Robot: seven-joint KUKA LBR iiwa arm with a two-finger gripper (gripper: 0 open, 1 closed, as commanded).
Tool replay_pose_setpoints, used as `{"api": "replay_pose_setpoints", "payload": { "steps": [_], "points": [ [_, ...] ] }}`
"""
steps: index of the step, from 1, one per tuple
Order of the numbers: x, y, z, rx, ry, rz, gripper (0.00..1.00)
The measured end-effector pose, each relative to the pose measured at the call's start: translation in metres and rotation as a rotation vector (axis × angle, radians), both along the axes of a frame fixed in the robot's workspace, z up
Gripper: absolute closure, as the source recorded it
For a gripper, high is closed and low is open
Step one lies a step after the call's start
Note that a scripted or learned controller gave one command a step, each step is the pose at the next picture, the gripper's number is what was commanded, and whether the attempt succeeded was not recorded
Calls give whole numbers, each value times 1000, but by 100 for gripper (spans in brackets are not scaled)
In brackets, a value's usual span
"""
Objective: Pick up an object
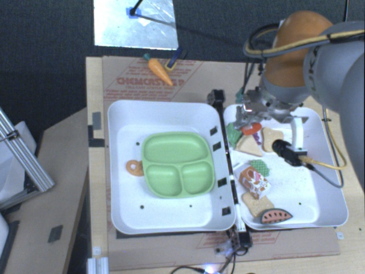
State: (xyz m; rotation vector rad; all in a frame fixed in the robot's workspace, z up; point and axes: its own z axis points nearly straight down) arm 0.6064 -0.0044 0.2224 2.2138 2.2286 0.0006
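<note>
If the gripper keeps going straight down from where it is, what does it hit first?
Probably the red toy piece lying under the gripper, beside the green piece in the right bin; depth is hard to judge.

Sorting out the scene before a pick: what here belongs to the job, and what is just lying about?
Job:
gripper
red toy piece
sandwich wedge
watermelon slice
right bin

Lying about:
green divided plate
pretzel
carrot
left bin
</note>
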Motion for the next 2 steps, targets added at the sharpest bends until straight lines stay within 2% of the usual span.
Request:
{"api": "replay_pose_setpoints", "payload": {
  "steps": [1, 2],
  "points": [
    [15, -15, 2, 0, -2, -6, 100],
    [8, -18, 2, -1, 0, -6, 100]
  ]
}}
